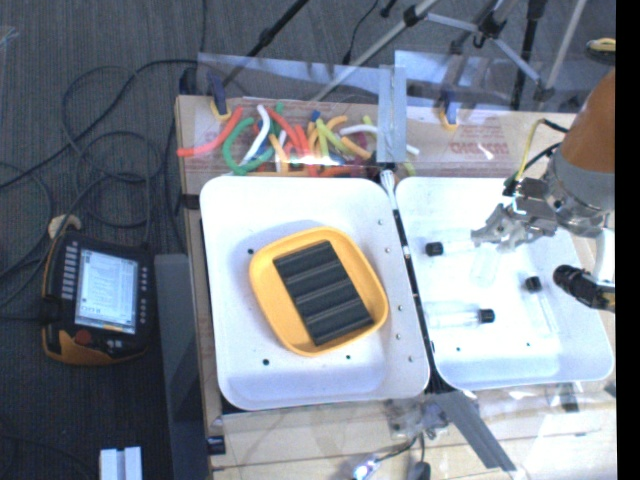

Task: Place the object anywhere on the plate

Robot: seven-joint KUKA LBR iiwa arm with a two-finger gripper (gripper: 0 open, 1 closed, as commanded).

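The gripper (503,230) is hovering over the far part of the right bin (560,363), with the grey arm (590,158) reaching in from the right. Whether its fingers are open or closed, I cannot tell; nothing is visibly sitting between them. In this bin several clear tubes with black caps are lying: one (452,248) just left of the gripper, another (458,317) nearer the front, and a third (538,298) toward the right. Any of these is probably the object to move. The yellow plate (262,280) is resting in the left bin (230,368), well apart from the tubes, and is carrying a dark ribbed block (322,293) across most of its middle. The tubes are looking light, stiff and smooth, so they are likely to roll or slip, and possibly brittle. Closing across the middle of the barrel, at right angles to its length, seems the safest hold.
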